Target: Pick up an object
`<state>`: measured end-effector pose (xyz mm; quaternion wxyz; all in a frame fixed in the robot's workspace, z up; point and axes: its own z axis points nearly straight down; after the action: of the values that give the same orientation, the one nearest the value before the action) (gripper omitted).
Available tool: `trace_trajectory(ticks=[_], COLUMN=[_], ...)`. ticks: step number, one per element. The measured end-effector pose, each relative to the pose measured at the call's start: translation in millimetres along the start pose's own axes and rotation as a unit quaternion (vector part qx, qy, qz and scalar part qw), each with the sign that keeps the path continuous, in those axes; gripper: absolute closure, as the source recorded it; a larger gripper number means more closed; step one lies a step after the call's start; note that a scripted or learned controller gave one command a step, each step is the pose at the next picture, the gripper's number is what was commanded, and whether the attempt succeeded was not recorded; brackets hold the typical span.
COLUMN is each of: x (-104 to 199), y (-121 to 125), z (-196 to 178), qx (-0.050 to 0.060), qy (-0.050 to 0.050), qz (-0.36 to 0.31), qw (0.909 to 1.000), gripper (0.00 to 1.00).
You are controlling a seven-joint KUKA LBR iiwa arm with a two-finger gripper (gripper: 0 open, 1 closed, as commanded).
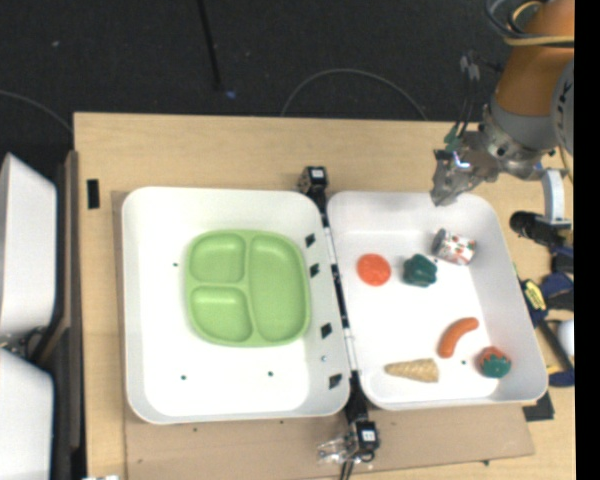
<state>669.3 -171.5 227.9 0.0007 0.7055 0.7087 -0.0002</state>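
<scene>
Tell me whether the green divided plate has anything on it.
Empty: all three compartments of the green plate show bare green; the toy items lie in the right bin.

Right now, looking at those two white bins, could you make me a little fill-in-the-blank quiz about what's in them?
1. The green plate has ___ compartments.
2. The plate lies in the ___ bin.
3. The orange sausage lies in the ___ bin.
4. The gripper hangs over that bin's ___ edge.

Missing words: three; left; right; far
</scene>
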Motion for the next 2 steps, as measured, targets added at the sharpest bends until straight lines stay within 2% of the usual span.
trace_trajectory(ticks=[2], x=[93], y=[-20], z=[-11], qx=[0.0], qy=[0.001], qz=[0.0], qw=[1.0], gripper=[1.0])
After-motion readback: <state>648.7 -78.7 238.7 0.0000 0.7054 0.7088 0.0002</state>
